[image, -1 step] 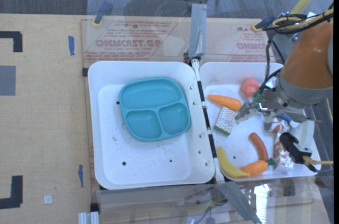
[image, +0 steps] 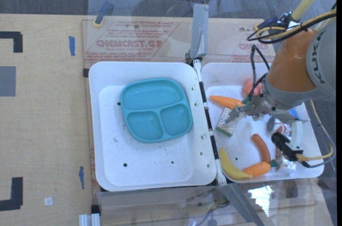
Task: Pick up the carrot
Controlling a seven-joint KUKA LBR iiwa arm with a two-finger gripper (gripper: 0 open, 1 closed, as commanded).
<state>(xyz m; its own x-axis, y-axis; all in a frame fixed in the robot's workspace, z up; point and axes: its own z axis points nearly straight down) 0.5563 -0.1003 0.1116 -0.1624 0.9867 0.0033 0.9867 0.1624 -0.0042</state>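
Observation:
An orange carrot (image: 225,101) lies in the right bin (image: 235,72) near its left wall, pointing left. My gripper (image: 241,111) hangs low just to the right of the carrot's thick end, under the orange wrist band; whether it touches the carrot is unclear. A second orange carrot-like piece with a green end (image: 257,169) lies near the bin's front edge.
In the right bin are a yellow banana (image: 231,165), a brown sausage (image: 261,147), a pink-red item (image: 250,86) partly behind the arm, and a small grey-green block (image: 226,126). The left bin (image: 107,129) holds a teal divided plate (image: 156,109). Cables trail at the right.

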